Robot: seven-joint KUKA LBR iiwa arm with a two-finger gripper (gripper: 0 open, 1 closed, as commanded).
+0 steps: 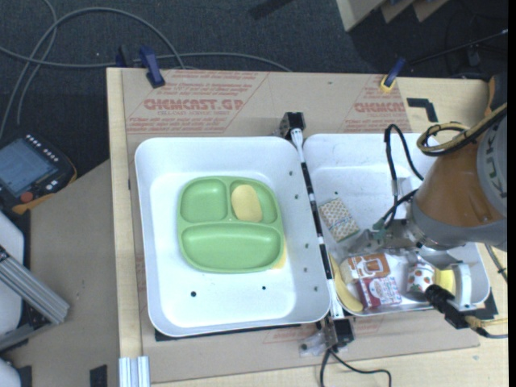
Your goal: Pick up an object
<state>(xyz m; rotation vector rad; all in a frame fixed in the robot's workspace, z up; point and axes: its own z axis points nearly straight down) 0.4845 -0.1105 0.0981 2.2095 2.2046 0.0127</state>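
- Bins: two shallow white bins sat side by side on the bench, the left bin (161, 297) and the right bin (355, 156).
- A green divided plate (230, 244) lay in the middle of the left bin, with a pale yellow piece (247, 203) in its upper right compartment.
- The grey arm (463, 196) with its orange band reached over the right bin from the right.
- The gripper (385, 239) hung low over the right bin's middle; whether the claw was spread or pressed together could not be told.
- Just left of it lay a small patterned packet (337, 217).
- Below it, near the bin's front wall, lay a red and white box (376, 279) with a yellow piece (347, 290) at its left and a small spotted ball (420, 279) at its right.
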